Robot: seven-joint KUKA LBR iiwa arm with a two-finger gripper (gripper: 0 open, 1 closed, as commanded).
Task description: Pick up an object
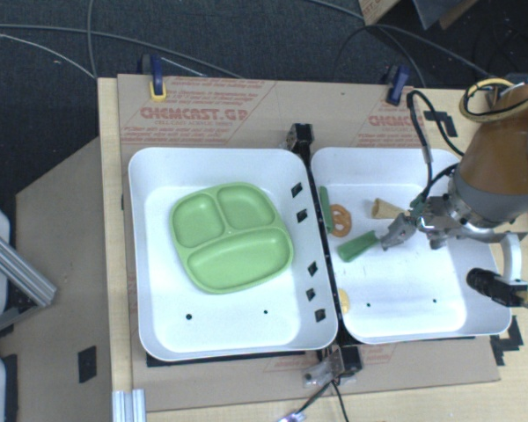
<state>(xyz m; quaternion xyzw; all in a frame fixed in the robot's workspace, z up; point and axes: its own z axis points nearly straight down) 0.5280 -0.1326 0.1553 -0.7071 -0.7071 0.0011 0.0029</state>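
In the right bin [422, 315] lie a green stick-shaped piece [356, 247], a brown pretzel [340, 220], a tan wedge [385, 207] and a small yellow bit [344, 301] by the left wall. My gripper [394, 235] reaches in from the right, low over the bin, with its tip at the right end of the green piece. The tan wedge lies just behind the tip. Nothing is visibly lifted off the bin floor.
The left bin [154, 315] holds a green divided plate [231, 236]. A black divider with clips [315, 236] runs between the bins. The grey and orange arm [497, 170] and its cables hang over the right bin's far right side.
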